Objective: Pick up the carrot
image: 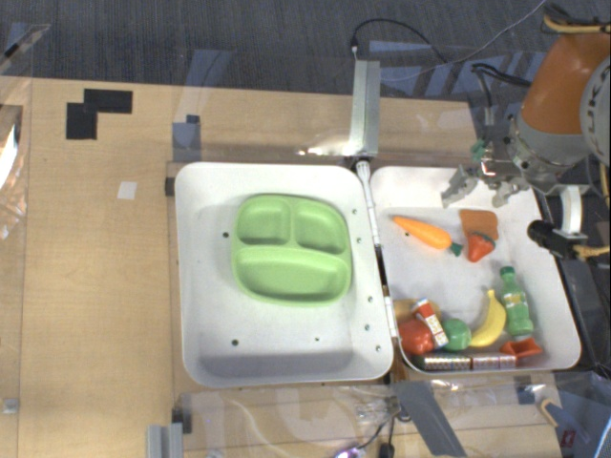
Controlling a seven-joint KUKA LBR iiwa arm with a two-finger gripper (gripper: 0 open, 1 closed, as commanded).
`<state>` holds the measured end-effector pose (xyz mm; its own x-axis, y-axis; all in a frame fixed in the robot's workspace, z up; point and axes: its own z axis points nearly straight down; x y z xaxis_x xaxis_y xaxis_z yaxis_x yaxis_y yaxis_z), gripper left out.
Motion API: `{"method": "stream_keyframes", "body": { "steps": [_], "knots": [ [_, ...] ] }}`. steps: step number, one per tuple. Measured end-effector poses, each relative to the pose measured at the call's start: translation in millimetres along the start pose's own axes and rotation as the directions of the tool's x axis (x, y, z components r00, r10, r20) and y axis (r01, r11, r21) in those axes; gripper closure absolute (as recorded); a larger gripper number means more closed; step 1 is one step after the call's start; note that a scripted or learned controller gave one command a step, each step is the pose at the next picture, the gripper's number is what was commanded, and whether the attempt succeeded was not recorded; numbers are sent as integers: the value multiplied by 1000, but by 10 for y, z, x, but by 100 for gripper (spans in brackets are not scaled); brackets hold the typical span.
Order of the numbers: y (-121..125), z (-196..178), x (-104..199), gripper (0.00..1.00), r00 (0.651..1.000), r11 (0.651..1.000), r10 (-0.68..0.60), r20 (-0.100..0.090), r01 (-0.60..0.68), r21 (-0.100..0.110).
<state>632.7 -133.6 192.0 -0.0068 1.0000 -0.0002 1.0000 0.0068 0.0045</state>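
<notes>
An orange carrot with a green tip lies on its side in the upper left part of the right bin. My gripper hangs over the back of that bin, up and to the right of the carrot and apart from it. Its two grey fingers are spread wide and open, with nothing between them.
A brown wedge and a strawberry sit just right of the carrot. A green bottle, banana, tomato and other toy foods crowd the bin's front. The left bin holds a green divided plate.
</notes>
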Motion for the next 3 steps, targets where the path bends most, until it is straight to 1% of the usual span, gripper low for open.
{"method": "stream_keyframes", "body": {
  "steps": [1,2,3],
  "knots": [
    [-65,1033,340,0,998,998,-59,1,59,-6],
    [-39,906,358,100,998,998,-60,-1,60,-13],
    [376,61,994,100,854,854,520,0,-520,1]
  ]
}}
